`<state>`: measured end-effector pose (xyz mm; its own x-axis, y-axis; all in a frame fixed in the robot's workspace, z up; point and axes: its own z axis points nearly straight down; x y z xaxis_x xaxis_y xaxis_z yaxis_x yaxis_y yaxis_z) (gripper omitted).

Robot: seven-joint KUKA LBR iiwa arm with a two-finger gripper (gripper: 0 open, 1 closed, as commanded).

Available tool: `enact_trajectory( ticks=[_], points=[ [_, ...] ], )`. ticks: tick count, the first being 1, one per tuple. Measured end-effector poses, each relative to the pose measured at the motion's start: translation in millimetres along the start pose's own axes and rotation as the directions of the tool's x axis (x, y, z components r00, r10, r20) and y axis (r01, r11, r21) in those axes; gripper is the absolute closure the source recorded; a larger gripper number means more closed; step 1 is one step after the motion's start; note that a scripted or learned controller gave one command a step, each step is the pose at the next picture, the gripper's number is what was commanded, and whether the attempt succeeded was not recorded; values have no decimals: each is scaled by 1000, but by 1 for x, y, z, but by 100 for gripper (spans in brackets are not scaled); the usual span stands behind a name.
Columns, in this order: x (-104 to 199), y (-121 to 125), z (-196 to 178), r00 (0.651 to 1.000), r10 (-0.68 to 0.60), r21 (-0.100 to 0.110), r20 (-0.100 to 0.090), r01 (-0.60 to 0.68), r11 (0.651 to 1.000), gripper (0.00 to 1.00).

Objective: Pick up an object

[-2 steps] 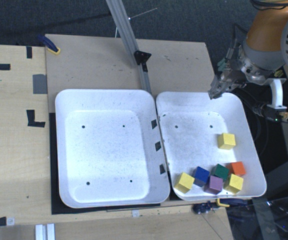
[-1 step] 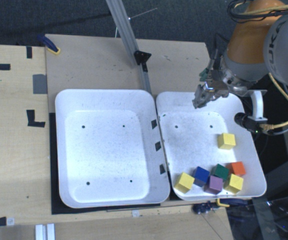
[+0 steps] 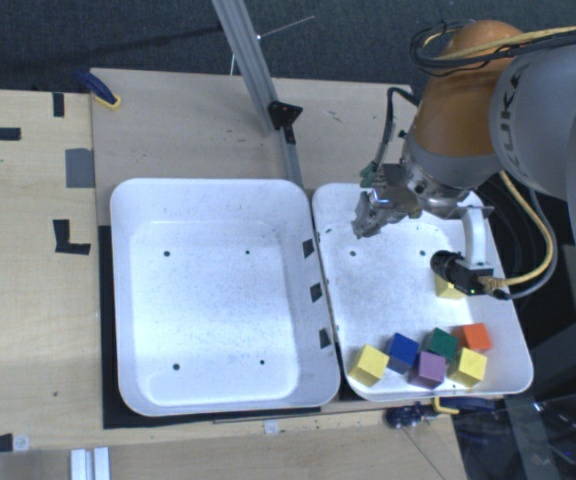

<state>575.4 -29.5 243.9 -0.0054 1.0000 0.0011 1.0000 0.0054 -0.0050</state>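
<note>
Camera view, looking down at a slant: cluster of small coloured blocks at near edge of right white bin (image 3: pixel 368 268). Left to right: yellow cube (image 3: pixel 369 365), blue cube (image 3: pixel 403 351), purple cube (image 3: pixel 431 368), green cube (image 3: pixel 442 344), second yellow cube (image 3: pixel 471 367), orange cube (image 3: pixel 476 337). Packed close, several touching or nearly so. One more yellow block (image 3: pixel 450 288) further back by bin's right wall, partly hidden behind black fitting (image 3: pixel 450 265) with yellow cable (image 3: pixel 533 268).

Two-finger gripper (image 3: pixel 366 220) over far-left part of same bin, well apart from cluster, pointing down toward bin floor. Fingers dark and blurred against wrist; gap between them unreadable, can't tell open or closed. Nothing visible between them.

Grey arm with orange band (image 3: pixel 458 88) coming in from right, above bin's far right corner.

Left white bin (image 3: pixel 138 218) side by side with right one, rims touching. Both on light wooden bench (image 3: pixel 28 288). Grey metal pole (image 3: pixel 243 38) running diagonally from top down to junction of bins, black clamp (image 3: pixel 284 115) on it.
</note>
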Motion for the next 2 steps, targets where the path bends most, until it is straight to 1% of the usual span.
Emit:
enact_trajectory(
  ticks=[1,2],
  points=[
    [39,-30,4,1000,1,-1,0,-1,1000,100],
    [97,-46,5,1000,-3,-1,-1,3,1000,100]
  ],
)
